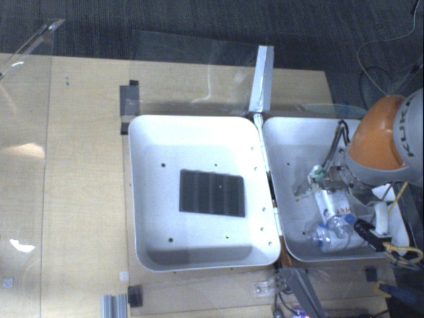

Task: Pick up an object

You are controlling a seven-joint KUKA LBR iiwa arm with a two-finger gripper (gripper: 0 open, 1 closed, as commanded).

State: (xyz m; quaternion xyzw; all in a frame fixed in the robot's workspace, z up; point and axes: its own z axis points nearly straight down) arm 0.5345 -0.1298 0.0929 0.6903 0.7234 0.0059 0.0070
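Here two white bins (142, 177) sit; one clear bottle (331, 217) under the claw (322, 177), grip untellable.

A light wooden bench (66, 177) is filling most of the view, and beyond its far edge a dark grey carpeted floor (165, 5) is showing. Clear plastic panels (26, 151) are standing over the bench and catching pale reflections of the light. Thin cables (381, 65) are hanging at the right over the floor.
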